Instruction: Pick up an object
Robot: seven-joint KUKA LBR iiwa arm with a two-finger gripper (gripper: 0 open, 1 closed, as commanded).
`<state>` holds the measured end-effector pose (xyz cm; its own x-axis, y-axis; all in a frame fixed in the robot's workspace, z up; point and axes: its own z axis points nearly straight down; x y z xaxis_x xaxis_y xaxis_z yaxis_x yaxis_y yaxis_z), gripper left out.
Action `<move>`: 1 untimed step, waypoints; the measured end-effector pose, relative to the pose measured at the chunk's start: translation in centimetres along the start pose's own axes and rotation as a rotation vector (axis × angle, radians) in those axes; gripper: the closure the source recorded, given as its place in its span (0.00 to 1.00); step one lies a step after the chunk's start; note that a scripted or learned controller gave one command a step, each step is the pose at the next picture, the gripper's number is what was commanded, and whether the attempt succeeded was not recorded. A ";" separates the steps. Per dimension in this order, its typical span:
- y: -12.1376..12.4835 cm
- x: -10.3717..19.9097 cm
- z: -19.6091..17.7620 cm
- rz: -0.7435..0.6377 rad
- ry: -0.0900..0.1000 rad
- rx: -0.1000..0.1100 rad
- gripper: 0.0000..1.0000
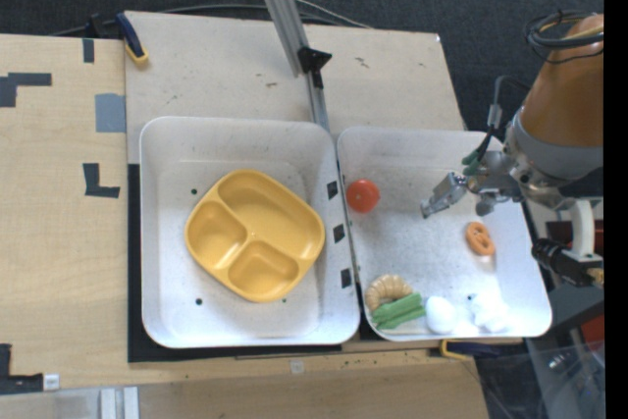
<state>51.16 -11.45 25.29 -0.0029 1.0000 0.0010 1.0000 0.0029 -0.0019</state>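
Spanning most of the view, the bench (245,64) carries two shallow white bins side by side, with a metal pole (280,0) slanting down from the top to the seam between them. A yellow-and-blue clamp (132,39) sits near the bench's upper left corner.

The left bin (162,211) holds a yellow divided plate (255,234) with three compartments, lying flat near the bin's middle.

The right bin (412,162) holds the small things. A red ball (363,195), round and tomato-like, lies near the bin's left wall, just beside the divider. An orange pretzel-shaped piece (480,238) lies toward the right wall. Along the bottom edge sit a tan ring like a bagel (390,288), a green bean pod (399,311) touching it just below, a white egg-shaped thing (440,313) beside the pod, and a lumpy white thing (489,311) further right.

The arm (564,103), with its orange band, reaches in from the right over the right bin. The gripper (444,196) hangs above bare bin floor, tilted down and to the left; whether it is spread or pressed together cannot be told, and nothing shows in it. The red ball lies well to its left at about the same height in the view, with open floor between. The orange piece lies near, down and to the right. The bottom-edge things lie well below it.
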 end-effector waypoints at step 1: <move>0.0 0.0 0.0 0.000 0.000 0.000 0.00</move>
<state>51.16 -11.45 25.29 -0.0027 1.0000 0.0009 1.0000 0.0027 -0.0017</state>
